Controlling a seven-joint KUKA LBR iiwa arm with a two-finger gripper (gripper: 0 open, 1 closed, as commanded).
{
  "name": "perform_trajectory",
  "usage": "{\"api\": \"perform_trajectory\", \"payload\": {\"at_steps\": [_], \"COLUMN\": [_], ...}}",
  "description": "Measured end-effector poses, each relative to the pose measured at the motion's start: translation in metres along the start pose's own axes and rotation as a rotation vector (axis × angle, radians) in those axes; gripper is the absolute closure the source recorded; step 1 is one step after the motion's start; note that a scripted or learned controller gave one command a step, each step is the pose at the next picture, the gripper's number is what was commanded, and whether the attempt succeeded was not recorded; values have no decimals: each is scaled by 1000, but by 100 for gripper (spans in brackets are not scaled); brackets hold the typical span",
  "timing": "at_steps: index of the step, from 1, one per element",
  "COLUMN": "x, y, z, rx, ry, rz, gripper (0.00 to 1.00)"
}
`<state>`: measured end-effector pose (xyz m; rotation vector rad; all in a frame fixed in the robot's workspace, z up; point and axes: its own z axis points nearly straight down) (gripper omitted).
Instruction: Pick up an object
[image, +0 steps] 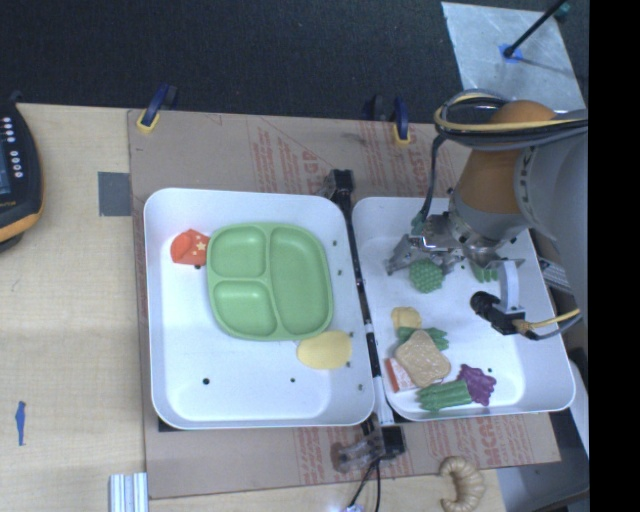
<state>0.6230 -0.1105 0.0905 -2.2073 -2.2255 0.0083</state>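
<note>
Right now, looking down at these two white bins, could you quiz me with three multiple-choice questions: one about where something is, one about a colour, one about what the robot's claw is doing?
1. Where is the green divided plate?
A. left bin
B. right bin
C. on the bench outside the bins

2. What colour is the small item with a star beside that plate?
A. blue
B. red
C. black

3. Where is the gripper?
A. over the left bin
B. above the bare bench
C. low in the right bin, at a green bumpy item

Answers: 1 A, the plate lies in the left bin. 2 B, it is red. 3 C, the arm's tip sits right over that item.
</note>
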Motion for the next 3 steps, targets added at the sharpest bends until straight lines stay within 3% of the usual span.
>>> {"api": "perform_trajectory", "payload": {"at_steps": [1,2,3], "x": [-3,-35,53], "y": [2,-49,-38], "z": [-12,-23,-106], "rx": [-3,-2,-14], "ry": [-3,-3,1], "rz": [1,7,-5], "gripper": [100,100,100]}}
